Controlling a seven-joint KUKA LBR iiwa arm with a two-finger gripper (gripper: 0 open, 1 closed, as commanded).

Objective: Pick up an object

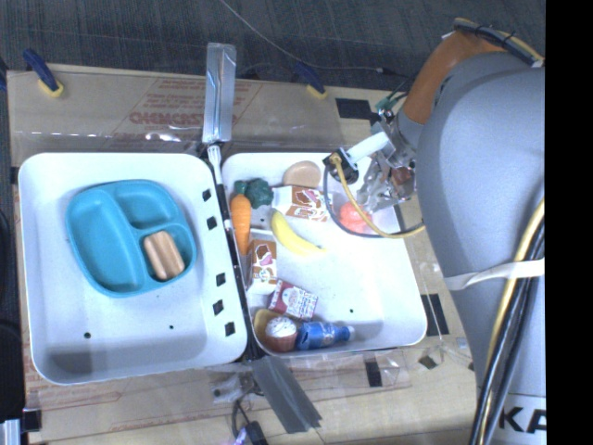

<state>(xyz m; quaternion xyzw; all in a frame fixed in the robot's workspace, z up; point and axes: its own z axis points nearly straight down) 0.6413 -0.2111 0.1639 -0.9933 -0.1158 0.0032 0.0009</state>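
My claw over the right bin

My 2-finger metal claw (378, 191) hangs above a round pink-orange toy (351, 216) in the right white bin (400, 315); grip state I cannot tell.

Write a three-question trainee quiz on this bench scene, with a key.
1. True or false: the hot dog lies in the blue divided plate in the left bin.
2. Which thing lies right next to the carrot in the right bin?
A. broccoli
B. blue bottle
C. hot dog
3. Fill in: the gripper hangs over the ___ end of the right bin, near a pink-orange object.

Key:
1. true
2. A
3. far right
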